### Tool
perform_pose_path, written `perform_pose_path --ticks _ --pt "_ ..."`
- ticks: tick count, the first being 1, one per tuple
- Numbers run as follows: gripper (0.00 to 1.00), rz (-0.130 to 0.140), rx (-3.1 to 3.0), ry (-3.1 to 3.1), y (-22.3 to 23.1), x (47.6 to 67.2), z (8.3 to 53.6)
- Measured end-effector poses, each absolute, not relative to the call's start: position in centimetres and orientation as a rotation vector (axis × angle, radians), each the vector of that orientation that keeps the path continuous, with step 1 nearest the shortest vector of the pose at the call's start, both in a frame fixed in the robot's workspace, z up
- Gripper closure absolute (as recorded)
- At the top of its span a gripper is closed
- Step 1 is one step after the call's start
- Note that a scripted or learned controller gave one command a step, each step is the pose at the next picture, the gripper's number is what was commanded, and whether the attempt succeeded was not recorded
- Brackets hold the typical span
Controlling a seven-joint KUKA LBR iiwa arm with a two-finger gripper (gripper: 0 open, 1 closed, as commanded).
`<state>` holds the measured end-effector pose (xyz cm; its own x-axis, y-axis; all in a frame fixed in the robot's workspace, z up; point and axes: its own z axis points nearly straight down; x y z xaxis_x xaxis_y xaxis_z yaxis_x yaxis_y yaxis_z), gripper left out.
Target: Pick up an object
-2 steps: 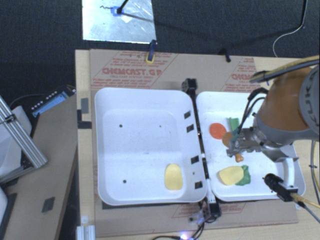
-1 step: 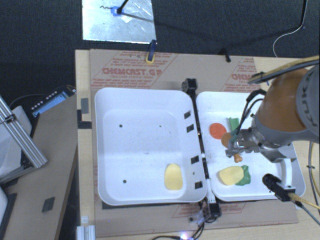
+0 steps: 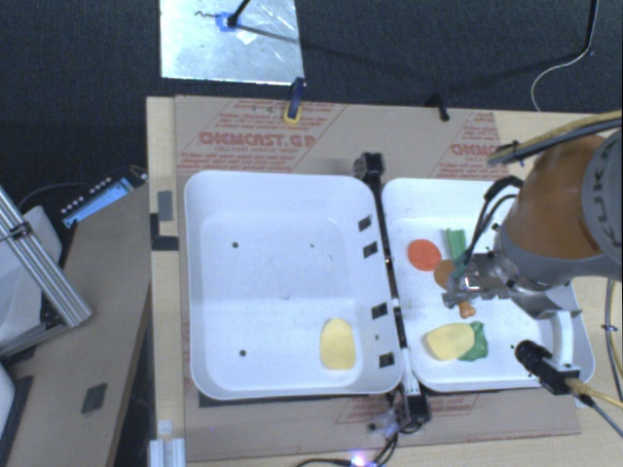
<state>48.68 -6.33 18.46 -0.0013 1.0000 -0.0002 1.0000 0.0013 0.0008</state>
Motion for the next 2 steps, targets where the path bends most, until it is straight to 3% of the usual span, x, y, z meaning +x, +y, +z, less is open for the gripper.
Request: perform_pose_path --ticks 1,2 --pt "1.00 0.001 2.220 2.221 -7.2 48.7 18.4" --pt "1.00 0.003 2.219 2.216 -10.6 48.7 22.6"
